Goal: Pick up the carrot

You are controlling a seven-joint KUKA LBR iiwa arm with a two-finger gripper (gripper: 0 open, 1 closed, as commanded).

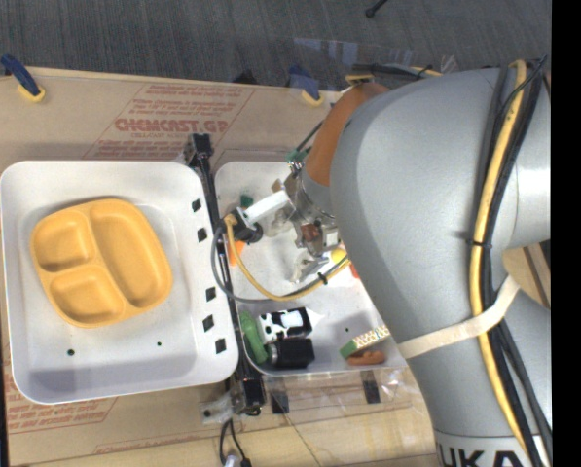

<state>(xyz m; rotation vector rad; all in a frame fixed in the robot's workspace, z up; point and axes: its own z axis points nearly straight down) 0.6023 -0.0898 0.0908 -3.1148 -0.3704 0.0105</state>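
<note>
You have the arm [436, 261] reaching deep into the right bin [271, 178], with its wrist low over the clutter there. The gripper [309, 236] sits among cables and small items near the middle of that bin, but its state cannot be told from this angle, so you cannot count anything as grasped.

The carrot [234, 252] appears as a small orange sliver at the bin's left wall, just beside the divider between the bins and below a white cylindrical piece [261, 209]. It is mostly hidden, so you should treat that identification with some caution. The visible part seems to run roughly up and down the view, along the wall; which end is the tip is too small to tell.

By your pictures the pick is not yet done: the carrot lies in the bin, apart from the gripper and to its left. What is left is the approach, the closing on it and the lift.

The left bin [37, 358] carries a yellow divided tray [100, 261].
</note>
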